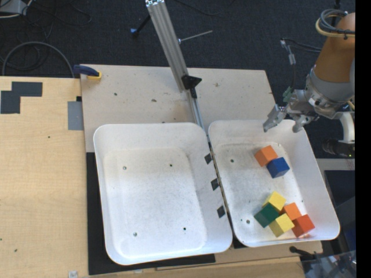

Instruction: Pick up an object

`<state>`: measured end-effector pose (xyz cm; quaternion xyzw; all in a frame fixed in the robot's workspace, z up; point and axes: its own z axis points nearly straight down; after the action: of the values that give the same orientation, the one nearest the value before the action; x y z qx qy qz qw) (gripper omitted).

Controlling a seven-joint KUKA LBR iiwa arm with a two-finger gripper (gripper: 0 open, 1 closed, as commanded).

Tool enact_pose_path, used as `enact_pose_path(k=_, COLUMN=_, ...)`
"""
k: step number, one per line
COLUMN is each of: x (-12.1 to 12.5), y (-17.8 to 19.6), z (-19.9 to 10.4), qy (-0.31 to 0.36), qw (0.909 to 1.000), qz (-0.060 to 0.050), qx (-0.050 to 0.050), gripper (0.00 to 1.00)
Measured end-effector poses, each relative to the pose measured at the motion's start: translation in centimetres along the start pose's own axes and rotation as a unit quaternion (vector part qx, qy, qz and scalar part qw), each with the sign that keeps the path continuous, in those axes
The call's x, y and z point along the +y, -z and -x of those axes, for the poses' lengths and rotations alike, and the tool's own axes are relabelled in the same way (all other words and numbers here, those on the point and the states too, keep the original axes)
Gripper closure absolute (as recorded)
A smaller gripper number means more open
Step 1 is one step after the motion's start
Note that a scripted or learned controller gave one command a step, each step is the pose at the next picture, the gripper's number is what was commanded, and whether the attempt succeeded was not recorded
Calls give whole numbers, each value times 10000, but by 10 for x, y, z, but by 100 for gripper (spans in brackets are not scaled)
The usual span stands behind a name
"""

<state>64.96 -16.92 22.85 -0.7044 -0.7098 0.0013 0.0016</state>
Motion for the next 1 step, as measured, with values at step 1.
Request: enact_pose_path(k=1, x=-22, y=-62, z=-27, qy=-13, qw=10000, qz=-30, qx=14, gripper=0)
